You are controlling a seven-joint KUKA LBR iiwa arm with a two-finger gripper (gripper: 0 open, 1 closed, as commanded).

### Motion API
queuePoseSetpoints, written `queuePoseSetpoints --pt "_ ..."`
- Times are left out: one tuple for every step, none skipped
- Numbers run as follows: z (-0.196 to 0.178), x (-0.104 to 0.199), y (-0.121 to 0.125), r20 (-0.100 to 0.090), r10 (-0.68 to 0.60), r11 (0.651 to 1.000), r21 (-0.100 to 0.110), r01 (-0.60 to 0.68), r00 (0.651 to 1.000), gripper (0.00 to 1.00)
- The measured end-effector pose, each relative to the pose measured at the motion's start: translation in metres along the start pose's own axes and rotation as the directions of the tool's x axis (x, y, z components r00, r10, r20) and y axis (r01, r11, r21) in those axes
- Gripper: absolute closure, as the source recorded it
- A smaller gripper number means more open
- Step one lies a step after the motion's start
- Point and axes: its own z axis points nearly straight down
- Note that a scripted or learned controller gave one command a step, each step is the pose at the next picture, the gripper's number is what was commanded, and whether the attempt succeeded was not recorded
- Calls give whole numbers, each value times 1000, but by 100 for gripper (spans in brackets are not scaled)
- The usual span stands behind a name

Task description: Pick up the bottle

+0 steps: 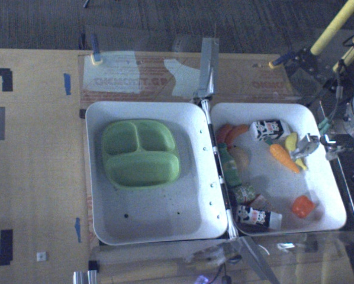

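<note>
Spotted green bottle (229, 169) lying flat against left wall of right bin (319, 120), probably resting there because the wall stops it rolling. Found gripper (305, 146) low over carrot (283, 157) and banana (291, 141), well apart from bottle (spread or closed: cannot tell). Judged pick not yet begun. Calls for crossing the bin, then closing across the bottle's narrow side.

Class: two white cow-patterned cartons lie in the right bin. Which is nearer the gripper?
The cow-patterned carton at the bin's far side, near the gripper; the other carton lies at the near edge.
</note>
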Motion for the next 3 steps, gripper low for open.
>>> queuePoseSetpoints --pt "-49 -29 50 1 20 1000 -2 -20 1000 0" --pt "40 49 -18 -1 -175 985 1 175 985 0" --pt "144 50 -23 6 -198 980 -20 198 980 0"
